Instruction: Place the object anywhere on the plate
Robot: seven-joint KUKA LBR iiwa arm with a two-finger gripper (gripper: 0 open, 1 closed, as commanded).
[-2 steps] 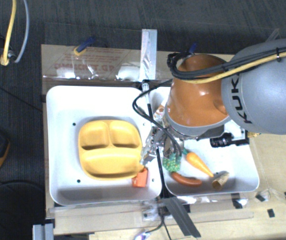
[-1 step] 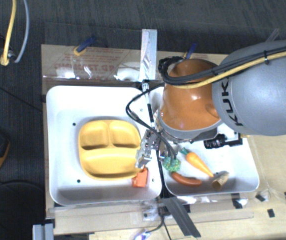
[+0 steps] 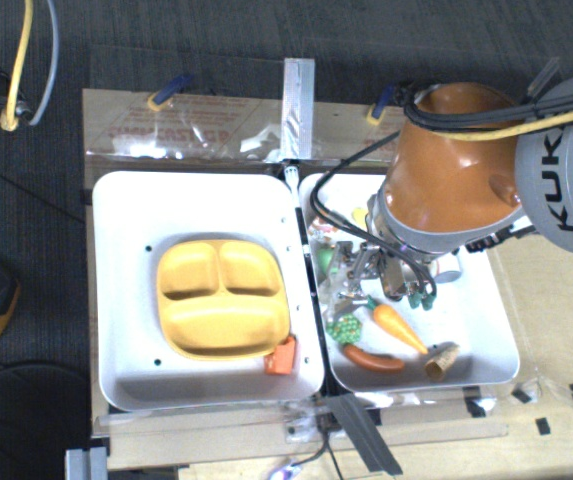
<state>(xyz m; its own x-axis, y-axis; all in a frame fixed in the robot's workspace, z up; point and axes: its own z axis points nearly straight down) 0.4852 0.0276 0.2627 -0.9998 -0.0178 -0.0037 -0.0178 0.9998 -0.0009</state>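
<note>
The pincer (image 3: 354, 286) hangs low in the right bin (image 3: 486, 313), its grip impossible to make out, just above the toy carrot (image 3: 398, 329). The yellow plate (image 3: 222, 298) sits in the left bin (image 3: 126, 268).

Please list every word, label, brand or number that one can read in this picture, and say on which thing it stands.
"KU": black letters on the grey robot arm, cut off by the picture's edge.
The clear plastic sheet behind the bins carries faint reddish print, too blurred to read.
Nothing else readable.
</note>
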